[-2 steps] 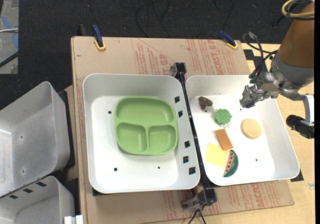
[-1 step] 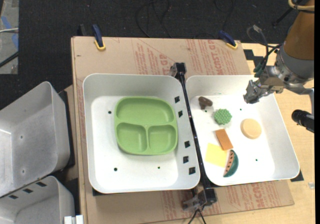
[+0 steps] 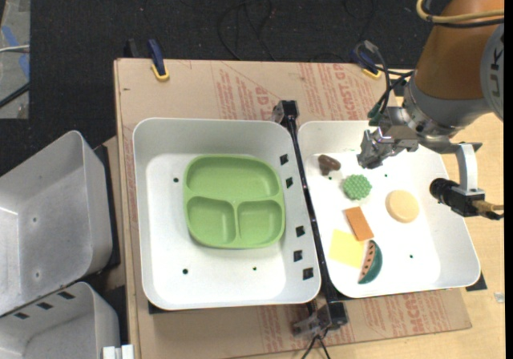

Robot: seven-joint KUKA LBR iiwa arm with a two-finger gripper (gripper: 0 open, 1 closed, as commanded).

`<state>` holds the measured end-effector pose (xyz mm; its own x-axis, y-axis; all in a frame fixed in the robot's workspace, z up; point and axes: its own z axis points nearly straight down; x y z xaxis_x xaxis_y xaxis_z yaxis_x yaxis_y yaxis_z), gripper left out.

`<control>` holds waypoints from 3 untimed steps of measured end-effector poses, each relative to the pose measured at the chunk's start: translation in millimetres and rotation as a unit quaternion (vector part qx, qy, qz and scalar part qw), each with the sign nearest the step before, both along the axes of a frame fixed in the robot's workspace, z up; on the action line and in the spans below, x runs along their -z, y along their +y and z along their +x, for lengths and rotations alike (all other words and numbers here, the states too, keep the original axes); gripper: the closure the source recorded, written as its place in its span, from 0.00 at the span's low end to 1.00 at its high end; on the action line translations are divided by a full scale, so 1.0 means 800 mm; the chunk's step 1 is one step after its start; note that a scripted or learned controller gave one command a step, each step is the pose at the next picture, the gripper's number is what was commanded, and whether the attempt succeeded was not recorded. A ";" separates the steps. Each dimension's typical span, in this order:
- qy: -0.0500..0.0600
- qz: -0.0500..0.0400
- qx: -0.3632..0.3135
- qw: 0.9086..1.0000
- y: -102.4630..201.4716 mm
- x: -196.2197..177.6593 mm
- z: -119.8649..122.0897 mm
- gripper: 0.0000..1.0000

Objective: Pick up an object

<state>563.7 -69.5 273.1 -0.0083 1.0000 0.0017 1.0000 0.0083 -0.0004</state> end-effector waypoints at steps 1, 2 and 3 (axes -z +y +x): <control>0.001 0.000 0.000 1.000 0.072 0.006 -0.011 1.00; 0.002 0.000 0.000 1.000 0.141 0.037 -0.008 1.00; 0.000 0.000 0.000 1.000 0.201 0.038 -0.009 1.00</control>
